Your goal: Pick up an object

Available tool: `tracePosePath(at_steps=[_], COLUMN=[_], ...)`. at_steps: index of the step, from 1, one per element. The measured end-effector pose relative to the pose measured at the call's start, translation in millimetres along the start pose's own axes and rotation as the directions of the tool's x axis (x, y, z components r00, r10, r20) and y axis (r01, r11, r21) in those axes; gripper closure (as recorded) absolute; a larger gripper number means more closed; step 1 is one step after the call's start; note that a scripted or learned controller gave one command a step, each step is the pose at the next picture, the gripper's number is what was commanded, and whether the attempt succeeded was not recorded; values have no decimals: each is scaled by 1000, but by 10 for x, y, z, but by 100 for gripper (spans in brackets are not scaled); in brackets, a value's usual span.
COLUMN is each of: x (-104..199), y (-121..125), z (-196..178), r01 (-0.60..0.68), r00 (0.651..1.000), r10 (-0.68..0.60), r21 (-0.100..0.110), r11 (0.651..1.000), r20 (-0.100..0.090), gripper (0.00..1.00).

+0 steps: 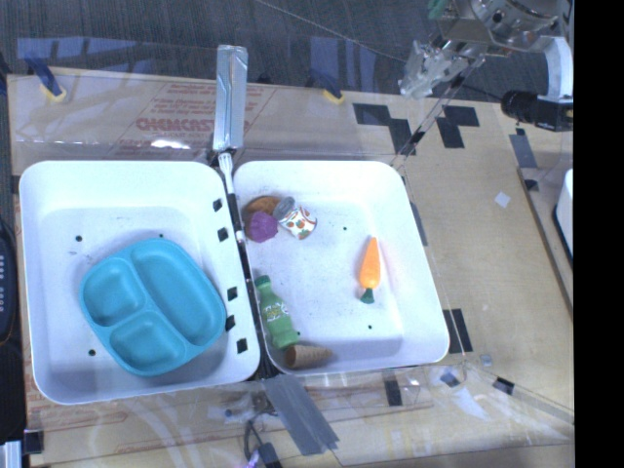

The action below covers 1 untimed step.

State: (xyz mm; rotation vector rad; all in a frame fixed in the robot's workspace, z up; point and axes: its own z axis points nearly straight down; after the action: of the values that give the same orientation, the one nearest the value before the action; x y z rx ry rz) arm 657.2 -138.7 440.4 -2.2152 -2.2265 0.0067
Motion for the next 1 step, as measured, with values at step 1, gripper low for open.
tracePosePath(at_steps=[1], x=[-398], y=[-16], z=[959], r01=[1], r00=[1000], r10=[-1], r21=[7], r11=[1000], r20=[-3], gripper=[100])
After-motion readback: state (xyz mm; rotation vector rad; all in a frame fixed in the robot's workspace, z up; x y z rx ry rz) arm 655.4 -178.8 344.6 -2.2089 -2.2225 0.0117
